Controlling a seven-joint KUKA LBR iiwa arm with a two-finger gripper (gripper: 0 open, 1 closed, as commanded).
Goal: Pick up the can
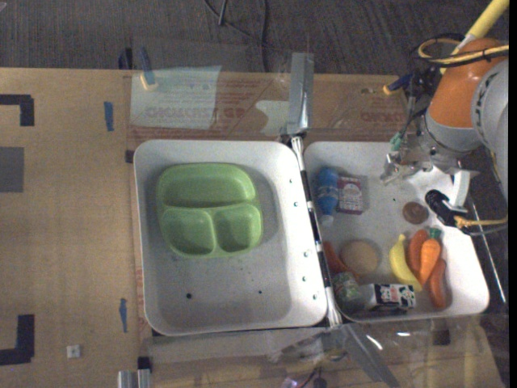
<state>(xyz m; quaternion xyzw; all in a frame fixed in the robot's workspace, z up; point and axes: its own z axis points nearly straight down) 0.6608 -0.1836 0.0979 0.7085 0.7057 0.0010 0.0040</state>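
Grey-and-orange arm (456,103) is hanging over the far right corner of the right bin (467,257). The jaws are sitting above bare white floor with nothing between them that I can make out. How wide they are standing I cannot tell.

Just below the jaws in the view a brown disc (415,212) is lying. To their left a small maroon box (352,194) is lying beside a blue bottle-like thing (327,191). Those are looking like the likely mistakes: a descent from here is probably going to close on one of them, or on nothing.

Farther down from the jaws a banana (397,261), two carrots (428,253) and a tan round lump (360,257) are crowding the way, so a low sweep is risking knocking them about.

Farthest from the jaws, diagonally down and left, what I am taking for the can (347,288) is lying in the bin's corner near the wall. A black-and-white carton (394,295) is sitting just beside it and a red thing (331,257) just above it. That crowding is leaving little room for the jaws, and a round side is liable to roll or slip.

The can is looking small, greenish and mottled, dull rather than shiny. Whether it is standing upright or tipped I cannot tell.
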